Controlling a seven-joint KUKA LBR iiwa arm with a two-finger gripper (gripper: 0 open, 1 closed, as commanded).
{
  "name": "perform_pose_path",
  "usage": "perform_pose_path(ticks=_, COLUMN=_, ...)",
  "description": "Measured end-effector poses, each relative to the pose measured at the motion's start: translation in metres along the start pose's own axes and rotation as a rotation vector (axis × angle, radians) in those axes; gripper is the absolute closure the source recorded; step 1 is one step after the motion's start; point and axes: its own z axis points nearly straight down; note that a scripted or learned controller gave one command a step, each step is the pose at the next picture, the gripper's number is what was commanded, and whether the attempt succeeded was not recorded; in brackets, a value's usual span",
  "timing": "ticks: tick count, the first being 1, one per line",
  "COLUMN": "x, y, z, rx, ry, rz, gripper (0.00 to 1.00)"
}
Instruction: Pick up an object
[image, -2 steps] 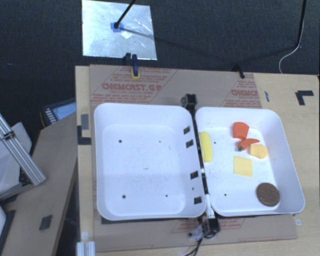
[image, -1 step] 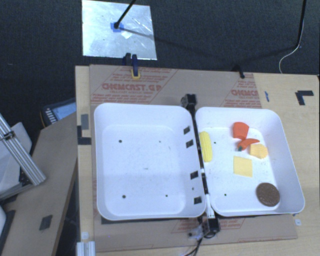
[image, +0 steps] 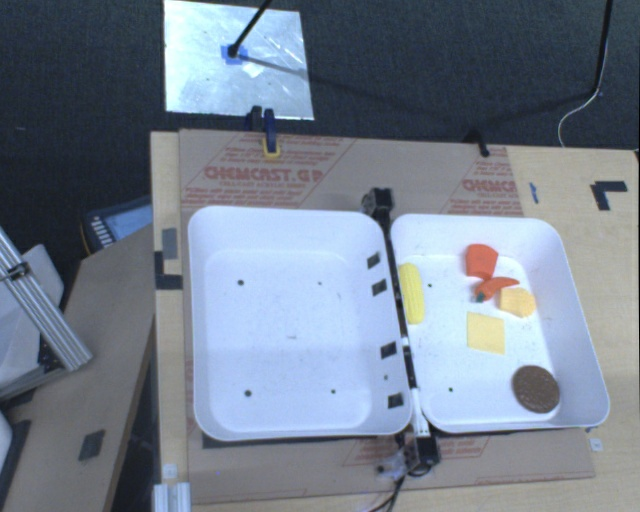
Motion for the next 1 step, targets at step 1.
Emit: perform_pose_path(ticks=1, x=0.0000, y=0.0000, z=0.0000, rx=0.000, ry=0.000, rz=0.000, gripper=1.00)
